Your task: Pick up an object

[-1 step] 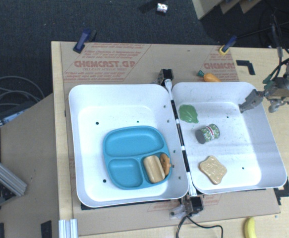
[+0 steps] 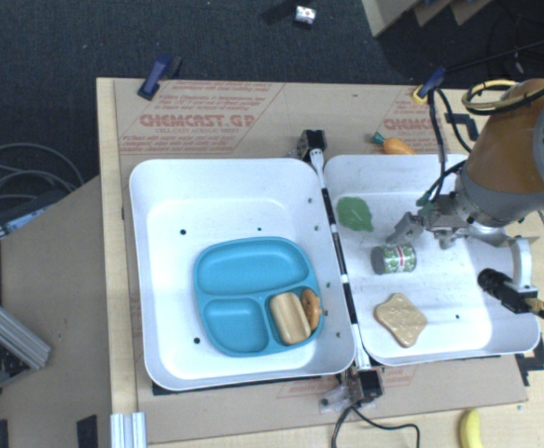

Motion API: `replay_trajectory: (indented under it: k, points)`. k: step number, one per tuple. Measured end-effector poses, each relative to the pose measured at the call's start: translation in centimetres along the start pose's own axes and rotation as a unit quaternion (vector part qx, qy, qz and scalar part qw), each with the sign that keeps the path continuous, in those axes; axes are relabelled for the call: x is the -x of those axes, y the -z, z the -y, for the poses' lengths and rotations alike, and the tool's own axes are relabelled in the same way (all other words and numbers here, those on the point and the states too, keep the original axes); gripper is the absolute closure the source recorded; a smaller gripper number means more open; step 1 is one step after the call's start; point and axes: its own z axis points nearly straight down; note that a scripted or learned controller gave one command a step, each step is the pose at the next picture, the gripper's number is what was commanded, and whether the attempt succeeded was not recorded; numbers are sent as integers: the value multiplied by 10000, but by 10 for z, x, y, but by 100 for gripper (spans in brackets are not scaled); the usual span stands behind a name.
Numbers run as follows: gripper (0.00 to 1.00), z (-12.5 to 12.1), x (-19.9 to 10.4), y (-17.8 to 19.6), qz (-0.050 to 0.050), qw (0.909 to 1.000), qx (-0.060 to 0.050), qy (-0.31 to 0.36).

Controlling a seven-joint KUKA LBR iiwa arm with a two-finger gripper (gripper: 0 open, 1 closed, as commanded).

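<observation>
1. You see the arm (image 2: 512, 152) reaching in from the right, its orange band above the grey wrist, hanging over the right bin (image 2: 467, 339).
2. The hand (image 2: 404, 234) sits at the arm's left end, low over the middle of the right bin, pointing left and down.
3. Its fingers stand right at the top of a small can (image 2: 396, 259) that lies on its side, silver with a green and red label. You cannot tell whether the fingers are spread or closed, and you cannot tell whether they touch the can or only hover just above it.
4. A flat green leaf-shaped piece (image 2: 355, 214) lies near the can, up and to the left of it, close to the bin's left wall.
5. A tan cracker-like piece (image 2: 401, 318) lies below the can, apart from it, toward the bin's near edge.
6. In the left bin (image 2: 160, 213) a blue divided tray (image 2: 244, 278) rests on the floor. Its lower right compartment holds a brown bread-like roll (image 2: 293, 316).
7. The two bins stand side by side on the surface (image 2: 206, 119), a board printed with red lettering.
8. A small orange item (image 2: 395, 145) lies on the surface just beyond the right bin's far rim.
</observation>
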Motion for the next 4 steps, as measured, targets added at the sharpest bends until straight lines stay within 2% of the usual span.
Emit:
replay_trajectory:
  k: [1, 2, 3, 4]
  points:
    - [0, 7, -17, -28, 5, 10000, 13, -8]
    - [0, 79, 56, 16, 4, 10000, -3, -19]
    - [0, 12, 16, -9, 3, 10000, 12, 4]
    - [0, -15, 59, -48, 11, 10000, 7, -7]
